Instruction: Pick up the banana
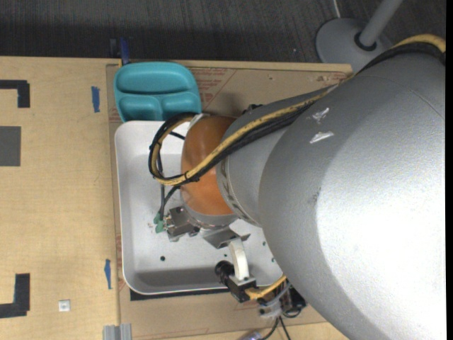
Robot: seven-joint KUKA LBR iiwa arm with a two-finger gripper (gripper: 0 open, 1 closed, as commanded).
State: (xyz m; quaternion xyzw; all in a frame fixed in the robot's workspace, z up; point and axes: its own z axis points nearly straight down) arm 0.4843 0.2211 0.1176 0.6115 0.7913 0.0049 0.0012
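— Position of the arm (pixel 340 190)?
— Reaching in from the right, grey and bulky, spread over most of the view. Bent down over the white bin (pixel 134 190), with the orange band (pixel 205 165) just above the wrist.

— And the tool (pixel 173 225)?
— Low over the bin floor, at the bin's middle, below the orange band. Seen from behind the wrist. Open or closed: cannot tell. Nothing visibly gripped.

— Whereabouts of the banana?
— Cannot tell. Much of the bin hidden beneath the arm.

— Anything else around the bin?
— A teal tray (pixel 156 91) with shallow compartments, touching the bin's far rim. Black and yellow cables (pixel 159 154) looping out from the wrist and back along the arm. A small dark speck (pixel 163 258) on the bare bin floor, near the front wall.

— And the table (pixel 56 190)?
— Tan, with black marks (pixel 18 94) at its left edge and strips of blue tape (pixel 95 99) just beside the bin. Beyond it, dark carpet (pixel 212 13) and a grey round stand base (pixel 343 41).
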